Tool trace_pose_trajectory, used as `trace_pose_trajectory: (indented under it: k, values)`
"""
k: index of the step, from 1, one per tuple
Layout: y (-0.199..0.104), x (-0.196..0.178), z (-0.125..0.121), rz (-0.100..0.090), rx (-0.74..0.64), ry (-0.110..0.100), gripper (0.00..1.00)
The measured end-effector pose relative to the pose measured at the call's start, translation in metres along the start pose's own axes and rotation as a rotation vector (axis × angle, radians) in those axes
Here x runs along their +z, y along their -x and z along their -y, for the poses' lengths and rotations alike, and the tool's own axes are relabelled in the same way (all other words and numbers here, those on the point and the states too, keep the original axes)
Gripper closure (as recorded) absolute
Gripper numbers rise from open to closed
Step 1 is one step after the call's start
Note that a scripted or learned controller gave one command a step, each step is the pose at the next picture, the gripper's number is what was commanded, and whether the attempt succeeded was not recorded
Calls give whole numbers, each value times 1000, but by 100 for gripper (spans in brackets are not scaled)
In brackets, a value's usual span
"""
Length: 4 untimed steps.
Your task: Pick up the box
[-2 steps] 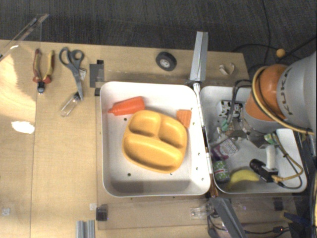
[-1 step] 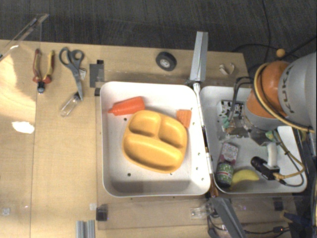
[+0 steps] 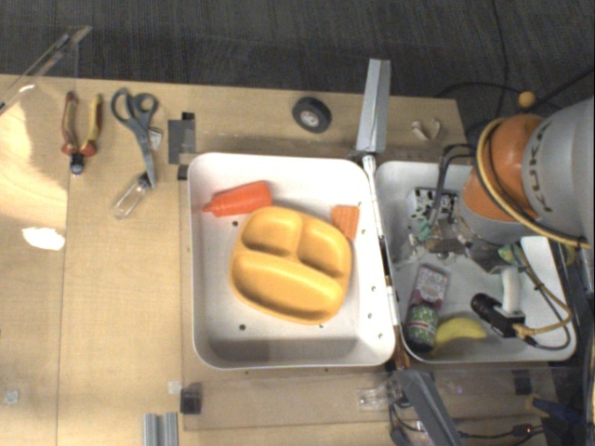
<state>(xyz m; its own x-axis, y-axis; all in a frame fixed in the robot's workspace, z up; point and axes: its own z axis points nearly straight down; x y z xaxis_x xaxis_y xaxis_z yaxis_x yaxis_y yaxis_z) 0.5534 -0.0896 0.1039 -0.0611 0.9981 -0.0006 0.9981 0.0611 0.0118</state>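
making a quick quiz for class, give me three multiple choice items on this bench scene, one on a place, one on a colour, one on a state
1. Where does the yellow divided tray lie?
A. left bin
B. right bin
C. bare bench

2. What colour is the bottle beside the tray?
A. blue
B. orange-red
C. green

3. How does the small box stand relative to the arm?
A. lifted above the bins
B. lying on the right bin's floor
C. resting on the yellow tray

Answers:
1. A, the tray fills the middle of the left bin.
2. B, it shows orange-red against the white floor.
3. B, it lies flat in the right bin above the banana, with the gripper just above it.
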Motion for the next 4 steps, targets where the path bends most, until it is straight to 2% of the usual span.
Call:
trace_pose_trajectory:
  k: [1, 2, 3, 4]
  values:
    - [9, 13, 49, 3, -58, 8, 0]
    - [11, 2, 45, 9, -58, 17, 100]
    - [-31, -117, 57, 0, -137, -4, 100]
    - [-31, -117, 58, 0, -137, -5, 0]
